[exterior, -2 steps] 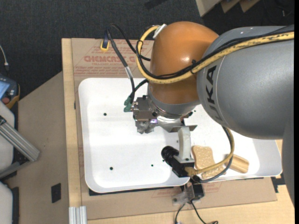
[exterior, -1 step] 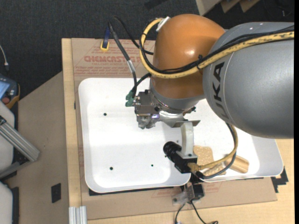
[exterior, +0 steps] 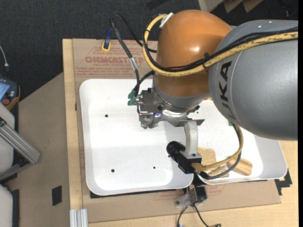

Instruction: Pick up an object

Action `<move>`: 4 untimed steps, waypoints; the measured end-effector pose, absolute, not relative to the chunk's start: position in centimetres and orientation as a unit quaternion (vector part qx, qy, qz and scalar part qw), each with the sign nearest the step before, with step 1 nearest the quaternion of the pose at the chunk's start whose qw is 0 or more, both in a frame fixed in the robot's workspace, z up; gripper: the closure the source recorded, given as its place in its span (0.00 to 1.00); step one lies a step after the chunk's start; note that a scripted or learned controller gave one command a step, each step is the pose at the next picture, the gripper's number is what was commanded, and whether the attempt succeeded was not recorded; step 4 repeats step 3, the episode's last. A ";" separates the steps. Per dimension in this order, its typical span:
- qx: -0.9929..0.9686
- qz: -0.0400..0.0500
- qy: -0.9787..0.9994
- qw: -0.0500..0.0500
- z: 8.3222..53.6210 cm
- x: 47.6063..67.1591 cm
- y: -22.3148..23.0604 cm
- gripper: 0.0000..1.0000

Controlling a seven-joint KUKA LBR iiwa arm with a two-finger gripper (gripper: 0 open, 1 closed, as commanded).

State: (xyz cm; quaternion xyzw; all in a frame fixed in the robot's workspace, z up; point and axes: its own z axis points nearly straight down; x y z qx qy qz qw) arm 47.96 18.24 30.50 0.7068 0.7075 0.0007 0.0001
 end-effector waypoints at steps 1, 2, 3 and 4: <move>0.706 0.001 0.708 0.000 31.5 48.0 18.3 1.00; 0.706 0.001 0.708 0.001 32.5 48.0 18.3 1.00; 0.706 -0.003 0.708 -0.002 16.4 51.1 22.7 1.00; 0.706 -0.003 0.708 -0.002 16.4 51.1 22.7 1.00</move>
